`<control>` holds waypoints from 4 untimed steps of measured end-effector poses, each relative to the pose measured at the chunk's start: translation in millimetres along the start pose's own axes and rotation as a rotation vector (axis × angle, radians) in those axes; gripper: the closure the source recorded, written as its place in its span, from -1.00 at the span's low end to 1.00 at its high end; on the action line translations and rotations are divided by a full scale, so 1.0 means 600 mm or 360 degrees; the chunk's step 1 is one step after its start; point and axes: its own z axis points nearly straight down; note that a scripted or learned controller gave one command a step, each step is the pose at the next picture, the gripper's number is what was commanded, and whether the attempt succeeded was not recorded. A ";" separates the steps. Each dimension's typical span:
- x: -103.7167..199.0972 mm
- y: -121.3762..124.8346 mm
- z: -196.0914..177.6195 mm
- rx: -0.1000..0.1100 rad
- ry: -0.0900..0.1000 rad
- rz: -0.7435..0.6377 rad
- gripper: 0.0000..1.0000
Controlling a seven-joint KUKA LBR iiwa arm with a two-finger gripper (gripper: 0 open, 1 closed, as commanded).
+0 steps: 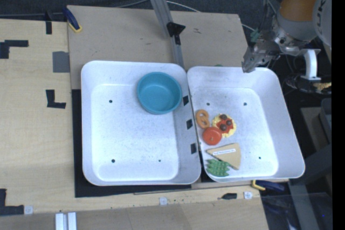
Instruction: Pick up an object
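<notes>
Right bin: 5 toy foods | left bin: 1 blue bowl | end effector: state unclear

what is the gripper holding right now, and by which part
Nothing visible: the gripper hangs over the right bin's far rim, apart from the toy food.

Both white bins are looking like smooth, faintly speckled plastic. The blue bowl is showing a matt plastic finish. The counter is appearing as pale, matt wood board.
</notes>
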 end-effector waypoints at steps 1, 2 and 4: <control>0.083 -0.015 -0.011 -0.0002 0.0000 -0.0001 1.00; 0.176 -0.035 0.013 0.0002 0.0000 -0.0002 1.00; 0.364 -0.084 0.006 0.0001 0.0001 -0.0003 1.00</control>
